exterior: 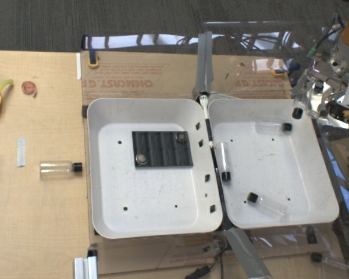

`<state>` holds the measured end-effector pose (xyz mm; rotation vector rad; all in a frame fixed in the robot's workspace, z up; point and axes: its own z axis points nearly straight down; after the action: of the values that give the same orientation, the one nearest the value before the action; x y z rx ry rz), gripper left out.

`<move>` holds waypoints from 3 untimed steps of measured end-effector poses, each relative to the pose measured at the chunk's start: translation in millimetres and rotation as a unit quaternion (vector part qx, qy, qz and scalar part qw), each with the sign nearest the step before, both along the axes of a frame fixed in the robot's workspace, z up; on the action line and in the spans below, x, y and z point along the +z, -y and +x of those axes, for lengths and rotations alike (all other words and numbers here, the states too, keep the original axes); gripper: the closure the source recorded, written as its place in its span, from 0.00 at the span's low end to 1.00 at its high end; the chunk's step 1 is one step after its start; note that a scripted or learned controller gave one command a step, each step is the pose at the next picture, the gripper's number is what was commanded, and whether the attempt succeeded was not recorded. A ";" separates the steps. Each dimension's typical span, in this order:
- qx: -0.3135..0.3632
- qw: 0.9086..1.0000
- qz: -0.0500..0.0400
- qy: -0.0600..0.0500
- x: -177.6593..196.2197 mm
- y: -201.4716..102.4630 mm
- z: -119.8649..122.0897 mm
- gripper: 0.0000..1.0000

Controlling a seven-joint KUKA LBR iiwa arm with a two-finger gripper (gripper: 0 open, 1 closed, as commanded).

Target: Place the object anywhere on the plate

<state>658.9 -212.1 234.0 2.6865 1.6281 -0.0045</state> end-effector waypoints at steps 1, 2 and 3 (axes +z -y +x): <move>0.031 1.000 0.001 -0.001 -4.4 -15.0 -70.9 1.00; 0.048 0.999 0.000 0.000 136.9 -12.3 -1.3 1.00; 0.050 0.999 0.001 -0.001 21.9 -57.0 -54.3 1.00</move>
<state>604.6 -155.1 255.9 2.6045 1.7609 -0.0066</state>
